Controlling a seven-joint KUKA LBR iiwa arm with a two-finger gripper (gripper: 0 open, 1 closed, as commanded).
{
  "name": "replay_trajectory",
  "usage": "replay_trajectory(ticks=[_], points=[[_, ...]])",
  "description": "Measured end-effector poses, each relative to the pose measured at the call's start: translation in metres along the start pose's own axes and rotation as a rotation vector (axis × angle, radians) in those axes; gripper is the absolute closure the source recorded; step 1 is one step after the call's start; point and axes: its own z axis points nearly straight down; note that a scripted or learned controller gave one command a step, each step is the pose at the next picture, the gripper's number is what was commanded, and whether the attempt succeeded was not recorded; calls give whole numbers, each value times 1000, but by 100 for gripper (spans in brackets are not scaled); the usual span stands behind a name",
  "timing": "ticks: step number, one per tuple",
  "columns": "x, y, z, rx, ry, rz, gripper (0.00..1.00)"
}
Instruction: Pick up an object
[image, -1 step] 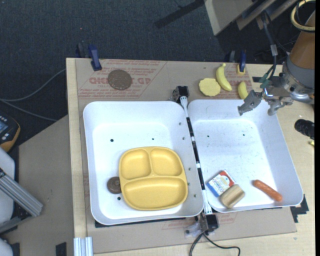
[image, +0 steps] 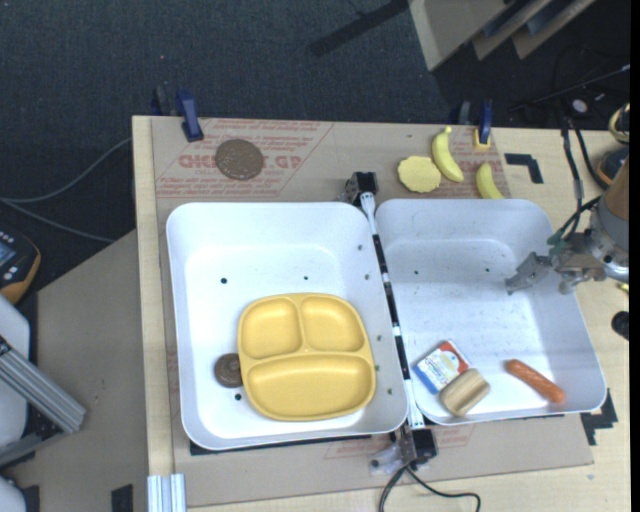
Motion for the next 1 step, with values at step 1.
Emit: replay_trajectory(ticks=[1], points=[[57,12,-103,-23,-3,-16,0]])
